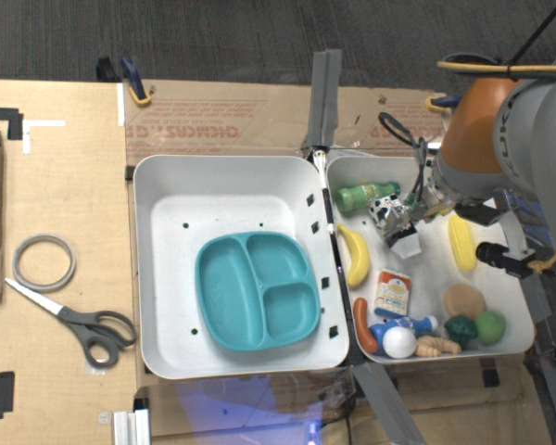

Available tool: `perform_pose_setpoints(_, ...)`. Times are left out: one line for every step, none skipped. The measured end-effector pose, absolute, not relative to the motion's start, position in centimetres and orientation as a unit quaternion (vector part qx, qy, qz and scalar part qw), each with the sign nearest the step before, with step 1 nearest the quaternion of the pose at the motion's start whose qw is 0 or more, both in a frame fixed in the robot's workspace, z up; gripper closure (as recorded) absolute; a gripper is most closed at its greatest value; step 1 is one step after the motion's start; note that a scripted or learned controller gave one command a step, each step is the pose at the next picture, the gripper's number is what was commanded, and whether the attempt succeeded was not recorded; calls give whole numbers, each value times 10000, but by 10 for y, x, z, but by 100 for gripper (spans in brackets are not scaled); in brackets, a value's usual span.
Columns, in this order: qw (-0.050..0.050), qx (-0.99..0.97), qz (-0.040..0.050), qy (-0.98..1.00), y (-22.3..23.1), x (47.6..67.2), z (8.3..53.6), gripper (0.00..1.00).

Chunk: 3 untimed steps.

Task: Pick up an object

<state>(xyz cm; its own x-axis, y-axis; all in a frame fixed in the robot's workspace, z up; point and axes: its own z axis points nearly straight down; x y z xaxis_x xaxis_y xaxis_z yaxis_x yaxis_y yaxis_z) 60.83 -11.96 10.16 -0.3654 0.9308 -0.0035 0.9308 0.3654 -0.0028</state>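
Where gripper (pixel 400 222) hovers, curved banana (pixel 354 253)

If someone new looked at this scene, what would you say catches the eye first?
Probably the teal divided plate, alone in the left bin. Next, the grey arm's orange band at the right, with its pincer down in the right bin among toy foods, near a green bottle and a banana.

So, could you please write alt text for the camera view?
A grey robot arm reaches from the right into the right bin, its gripper above toy foods including a green bottle and a banana. The left bin holds a teal divided plate.
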Motion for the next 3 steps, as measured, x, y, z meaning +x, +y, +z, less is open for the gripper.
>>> perform_pose_setpoints(10, 5983, -9, 8012, -138, 649, 295, 100)
perform_pose_setpoints(-2, 6013, -15, 7990, -125, 654, 244, 100)
perform_pose_setpoints(-2, 6294, -14, 7771, -57, 659, 215, 100)
